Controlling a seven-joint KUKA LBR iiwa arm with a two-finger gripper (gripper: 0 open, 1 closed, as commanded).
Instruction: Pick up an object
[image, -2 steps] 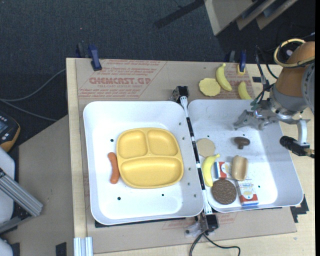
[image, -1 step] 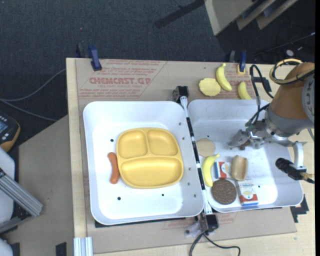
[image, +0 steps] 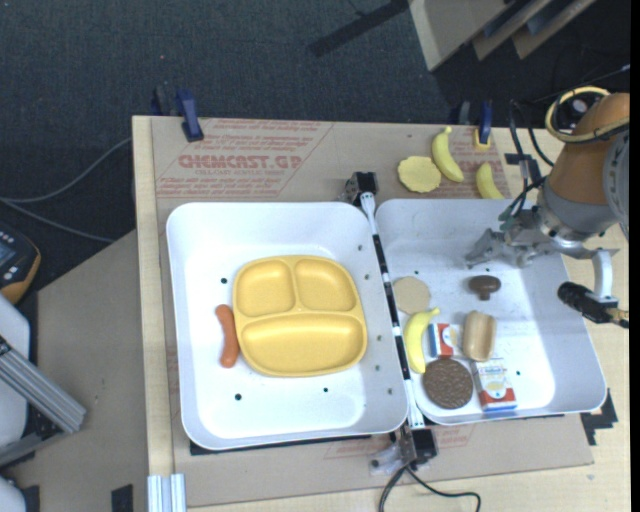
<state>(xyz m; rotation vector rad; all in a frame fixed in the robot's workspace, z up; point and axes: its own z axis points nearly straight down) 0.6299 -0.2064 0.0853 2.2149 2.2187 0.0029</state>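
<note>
Two shallow white bins (image: 300, 225) are sitting on a brown bench. Over the right bin, the grey two-finger gripper (image: 497, 247) is hovering unclenched, gripping nothing, with the small brown mushroom-shaped toy (image: 485, 286) just beneath unlifted; picking is looking barely begun.

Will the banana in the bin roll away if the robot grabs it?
Probably not. The banana is curved and lies flat, so it should rock rather than roll. It looks smooth, so it may slip. A cookie touches its end and might get nudged.
</note>
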